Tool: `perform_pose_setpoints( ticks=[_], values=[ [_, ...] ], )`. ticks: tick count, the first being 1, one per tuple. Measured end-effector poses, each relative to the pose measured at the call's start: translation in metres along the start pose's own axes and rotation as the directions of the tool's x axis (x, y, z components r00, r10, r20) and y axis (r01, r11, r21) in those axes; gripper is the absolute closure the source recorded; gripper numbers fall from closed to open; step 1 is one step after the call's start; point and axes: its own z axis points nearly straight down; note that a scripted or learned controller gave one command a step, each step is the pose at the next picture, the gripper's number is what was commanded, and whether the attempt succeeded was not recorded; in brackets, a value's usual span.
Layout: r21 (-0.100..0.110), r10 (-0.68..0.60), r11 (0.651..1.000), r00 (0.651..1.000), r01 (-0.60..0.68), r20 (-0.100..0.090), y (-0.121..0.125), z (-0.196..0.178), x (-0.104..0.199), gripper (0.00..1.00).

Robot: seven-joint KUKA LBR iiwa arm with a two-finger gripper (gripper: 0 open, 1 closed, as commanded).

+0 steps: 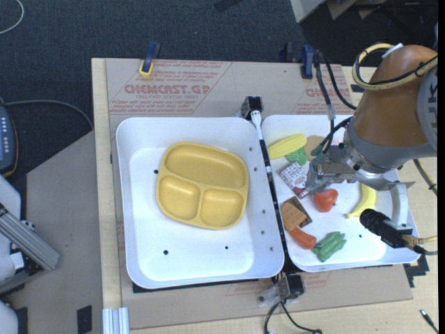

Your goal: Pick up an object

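Note:
My gripper [321, 179] hangs low in the right bin [351, 259], under the grey arm with its orange band. Just below it lies a red tomato-like piece [325, 200]. A red and white packet [294, 177] lies close on its left. A yellow corn cob [287, 145] and a small green piece [297, 156] lie toward the back left of this bin. A brown block [295, 215], an orange carrot-like piece [303, 238] and a green pod [329, 245] sit at the front. A banana [366, 201] lies partly under the arm. I see nothing held.
The left bin [139, 186] holds a yellow divided plate [201, 184]. The two bins meet at a shared rim [268, 179]. Cardboard [174, 85] lies under both bins, with clamps at its back edge.

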Motion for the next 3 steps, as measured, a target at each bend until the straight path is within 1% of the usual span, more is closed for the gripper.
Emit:
perform_pose_setpoints(
  ticks=[1,2,3],
  values=[
    [0.0,0.0,1.0,1.0,0.0,0.001,-0.011,-0.007,0.021,1.0],
    [0.0,0.001,1.0,1.0,-0.001,0.001,-0.01,-0.005,0.025,1.0],
    [0.0,0.004,1.0,1.0,-0.004,0.003,0.002,0.008,0.019,1.0]
  ],
)
